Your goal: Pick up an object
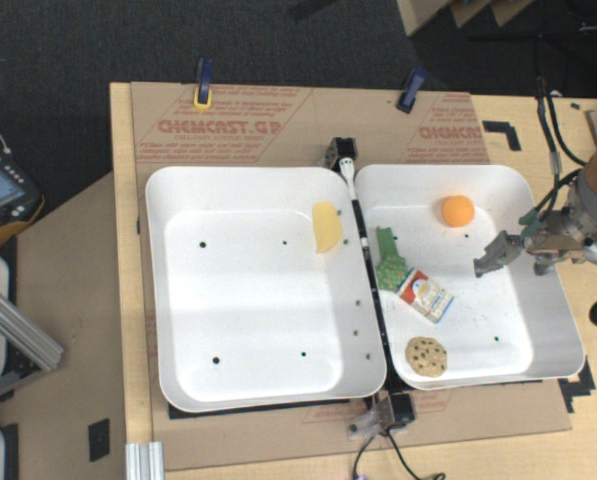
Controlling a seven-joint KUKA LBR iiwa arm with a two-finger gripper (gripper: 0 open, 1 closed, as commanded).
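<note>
over right bin (553,353), jaws (498,256) near orange ball (458,211)

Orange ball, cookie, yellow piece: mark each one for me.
orange ball (458,211): camera view, centre of the ball.
cookie (426,356): camera view, middle of its face.
yellow piece (326,228): camera view, middle of its body.

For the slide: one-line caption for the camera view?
Gripper over the right bin near orange ball, green toy, carton, cookie; yellow piece in left bin.
</note>
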